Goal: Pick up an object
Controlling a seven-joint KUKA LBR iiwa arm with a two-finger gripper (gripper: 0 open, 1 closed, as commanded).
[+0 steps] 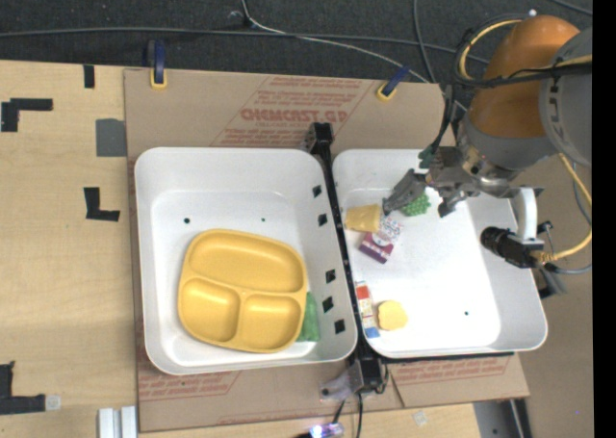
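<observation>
Yellow block (392,315) sits nearest; my claw (424,200) hangs spread above clutter, so closing could pinch nothing.

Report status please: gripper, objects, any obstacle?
Gripper open above right bin, holding nothing. Green toy directly beneath it. Purple packet and yellow piece lie close beside.

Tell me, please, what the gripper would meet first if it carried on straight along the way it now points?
The gripper points down and left, so it would probably first meet the green object just under its fingertips, with the yellow piece next along; depth is hard to judge from above.
</observation>
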